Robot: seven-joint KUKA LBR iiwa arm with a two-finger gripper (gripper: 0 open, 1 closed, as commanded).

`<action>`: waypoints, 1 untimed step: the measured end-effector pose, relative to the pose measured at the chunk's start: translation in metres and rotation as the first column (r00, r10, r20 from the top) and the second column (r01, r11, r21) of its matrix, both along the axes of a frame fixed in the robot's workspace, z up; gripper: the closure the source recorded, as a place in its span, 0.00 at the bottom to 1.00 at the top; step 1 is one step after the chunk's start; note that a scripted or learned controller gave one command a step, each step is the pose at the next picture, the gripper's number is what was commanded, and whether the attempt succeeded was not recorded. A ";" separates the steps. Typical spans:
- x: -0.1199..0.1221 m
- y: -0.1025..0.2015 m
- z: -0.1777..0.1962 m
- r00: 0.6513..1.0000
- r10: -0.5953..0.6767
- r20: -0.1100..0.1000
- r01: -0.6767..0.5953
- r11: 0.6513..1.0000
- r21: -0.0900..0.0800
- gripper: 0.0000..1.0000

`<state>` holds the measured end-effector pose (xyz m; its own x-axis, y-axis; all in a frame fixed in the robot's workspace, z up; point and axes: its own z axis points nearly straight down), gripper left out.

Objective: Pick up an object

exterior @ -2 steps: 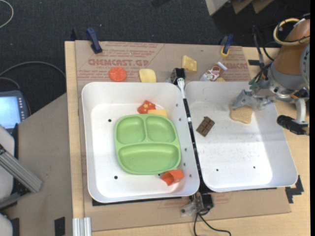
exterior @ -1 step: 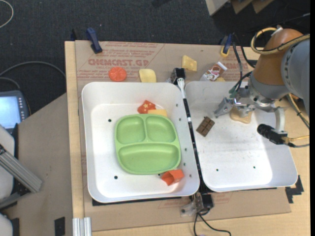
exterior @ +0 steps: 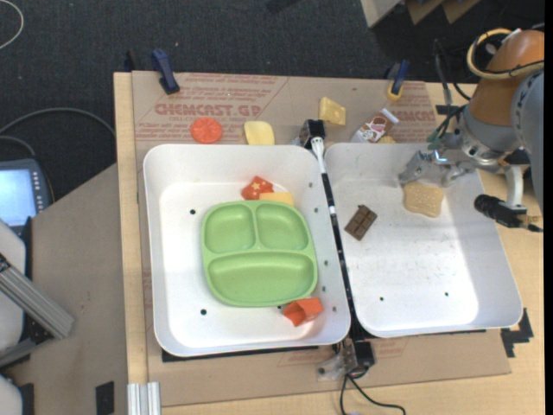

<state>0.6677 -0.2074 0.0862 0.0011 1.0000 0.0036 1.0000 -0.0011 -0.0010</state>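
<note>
Gripper (exterior: pixel 425 169) low over the toast (exterior: pixel 423 200) in the right bin (exterior: pixel 449 305), near its back wall.

Poised just above the toast's back edge, apparently lining up a grab; finger spread impossible to tell, nothing visibly clamped. Chocolate (exterior: pixel 360 221) left of the toast, same bin. Well left of the toast, left bin (exterior: pixel 164 258) holding a green tray (exterior: pixel 257 253), with red pieces (exterior: pixel 302 310) at its edges.

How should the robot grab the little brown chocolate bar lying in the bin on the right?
Probably from straight above. The chocolate bar lies flat and slanted on the right bin floor, with open space around it. The end effector would best turn to match the slant and pinch across the two long edges at the middle, its narrow width.
</note>
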 end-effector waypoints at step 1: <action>-0.032 0.038 -0.001 1.000 0.003 -0.003 -0.003 1.000 -0.001 0.00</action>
<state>0.6358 -0.1696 0.0848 -0.0021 1.0000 0.0026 1.0000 0.0021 -0.0036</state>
